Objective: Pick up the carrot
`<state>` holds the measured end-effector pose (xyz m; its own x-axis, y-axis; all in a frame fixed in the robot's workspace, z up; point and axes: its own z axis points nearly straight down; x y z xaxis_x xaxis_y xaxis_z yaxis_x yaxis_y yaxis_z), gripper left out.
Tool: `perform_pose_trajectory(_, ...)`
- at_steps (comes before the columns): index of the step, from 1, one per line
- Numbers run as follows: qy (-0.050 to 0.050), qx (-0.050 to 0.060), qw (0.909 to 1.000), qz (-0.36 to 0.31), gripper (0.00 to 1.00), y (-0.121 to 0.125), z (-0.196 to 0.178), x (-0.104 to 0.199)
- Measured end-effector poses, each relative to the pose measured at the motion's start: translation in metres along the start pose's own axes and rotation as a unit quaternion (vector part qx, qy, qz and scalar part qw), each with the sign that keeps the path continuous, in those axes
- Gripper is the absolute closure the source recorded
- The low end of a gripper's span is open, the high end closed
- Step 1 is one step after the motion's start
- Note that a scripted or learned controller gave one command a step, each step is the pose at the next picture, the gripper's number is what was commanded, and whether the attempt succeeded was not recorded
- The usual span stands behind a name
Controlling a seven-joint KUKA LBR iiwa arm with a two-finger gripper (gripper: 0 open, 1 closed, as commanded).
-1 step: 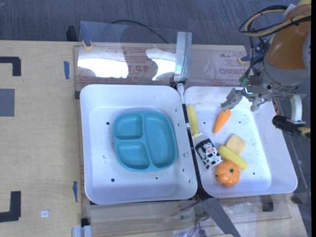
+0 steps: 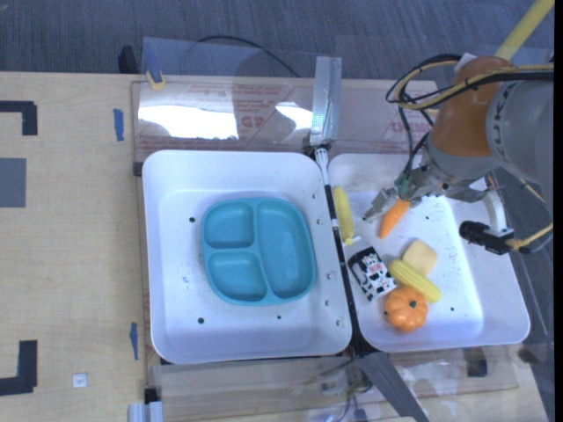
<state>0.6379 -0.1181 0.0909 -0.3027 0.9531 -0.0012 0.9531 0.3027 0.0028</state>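
Note:
The carrot (image 2: 393,220) is a small orange cone in the right bin (image 2: 493,310), lying at a slant in the bin's upper left part with its thick end up and right. My gripper (image 2: 388,207) hangs right over that thick end, reaching in from the right under the orange-banded wrist (image 2: 462,121). The gripper's tip touches or overlaps the carrot's top; the view does not show whether the carrot is gripped.
The right bin also holds a yellow corn cob (image 2: 343,215) by the left wall, a black-and-white carton (image 2: 372,273), a pale yellow block (image 2: 420,257), a second corn cob (image 2: 414,280) and an orange pumpkin (image 2: 405,309). A blue divided plate (image 2: 258,250) lies in the left bin (image 2: 167,236).

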Motion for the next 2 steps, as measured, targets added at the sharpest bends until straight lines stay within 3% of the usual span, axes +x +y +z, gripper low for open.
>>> perform_pose_trajectory(1,-0.001,-0.002,1.0,0.001,1.0,0.001,-0.011,-0.001)
perform_pose_trajectory(2,-0.002,-0.006,0.9982,-0.06,1.0,0.016,-0.127,0.041)
